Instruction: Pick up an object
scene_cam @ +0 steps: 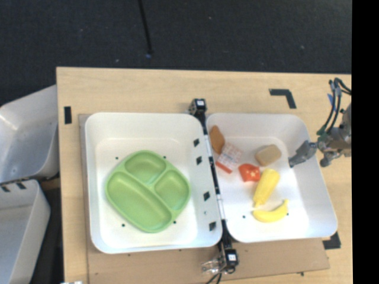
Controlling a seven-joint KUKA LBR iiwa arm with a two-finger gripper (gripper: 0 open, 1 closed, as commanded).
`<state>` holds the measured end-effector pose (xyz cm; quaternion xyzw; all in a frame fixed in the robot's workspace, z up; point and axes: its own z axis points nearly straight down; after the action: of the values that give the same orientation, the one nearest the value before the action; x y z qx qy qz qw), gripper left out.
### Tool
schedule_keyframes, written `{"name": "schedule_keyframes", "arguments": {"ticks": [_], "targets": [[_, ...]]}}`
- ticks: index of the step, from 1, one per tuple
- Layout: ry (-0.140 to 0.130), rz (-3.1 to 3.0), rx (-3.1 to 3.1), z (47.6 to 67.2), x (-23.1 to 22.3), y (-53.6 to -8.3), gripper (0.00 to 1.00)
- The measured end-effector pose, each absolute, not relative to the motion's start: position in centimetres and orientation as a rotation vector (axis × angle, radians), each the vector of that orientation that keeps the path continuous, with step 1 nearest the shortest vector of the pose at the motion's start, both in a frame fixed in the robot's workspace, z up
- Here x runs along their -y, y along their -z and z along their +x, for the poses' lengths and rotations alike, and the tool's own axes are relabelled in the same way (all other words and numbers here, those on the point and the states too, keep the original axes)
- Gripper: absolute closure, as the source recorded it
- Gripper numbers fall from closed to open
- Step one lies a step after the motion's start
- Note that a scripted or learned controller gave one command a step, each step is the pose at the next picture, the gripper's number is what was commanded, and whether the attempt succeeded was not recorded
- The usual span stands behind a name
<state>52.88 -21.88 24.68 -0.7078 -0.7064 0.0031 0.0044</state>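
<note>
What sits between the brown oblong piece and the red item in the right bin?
In the camera view, a clear packet lies between the brown oblong piece and red item.

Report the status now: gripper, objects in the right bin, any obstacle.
Gripper at right bin's right wall, holding nothing. Tan rounded block nearest, untouched. Yellow corn cob and yellow banana beyond. Nothing in between.

The hand (303, 153) reaches over the right bin's (314, 215) far rim, and its fingers are too small and blurred to tell apart, so their spacing cannot be read. Behind the hand, the arm (339, 132) is cut off by the picture's edge, with only the wrist and some cables visible. Well left of the hand, a clear packet (228, 155) is too faint to identify. Far left of the hand, white containers (26, 135) beyond the counter (148, 90) are cropped.
</note>
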Motion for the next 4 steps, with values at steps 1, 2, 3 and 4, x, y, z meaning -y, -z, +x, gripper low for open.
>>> {"name": "schedule_keyframes", "arguments": {"ticks": [1,2,3,4], "targets": [[-0.001,-2.221,2.224,53.1,21.8,-25.3,0.00],[-0.005,-2.221,2.219,52.3,22.5,-20.5,0.00],[-0.004,-2.224,2.218,52.7,22.0,-16.0,0.00],[0.009,-2.227,2.222,53.1,22.1,-11.5,0.00]]}}
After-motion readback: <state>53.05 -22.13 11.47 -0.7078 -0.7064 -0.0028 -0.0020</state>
